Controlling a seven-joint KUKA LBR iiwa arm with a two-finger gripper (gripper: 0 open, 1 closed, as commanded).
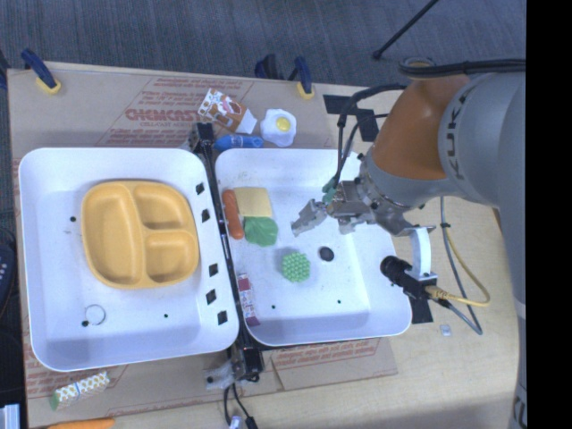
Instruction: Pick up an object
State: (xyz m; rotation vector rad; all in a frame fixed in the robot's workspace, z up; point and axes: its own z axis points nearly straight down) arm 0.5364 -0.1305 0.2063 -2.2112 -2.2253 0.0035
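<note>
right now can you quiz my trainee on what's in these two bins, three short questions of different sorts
1. True or false: the yellow divided tray lies in the right bin.
2. Multiple choice: which thing lies nearest the end effector? A) the green ball B) the egg toy C) the small ring
3. Fill in: the orange sausage toy lies along the ____ side of the right bin, as the camera sees it.

Key: 1. False, it lies in the left bin. 2. A. 3. Left, by the wall that the bins share.
</note>
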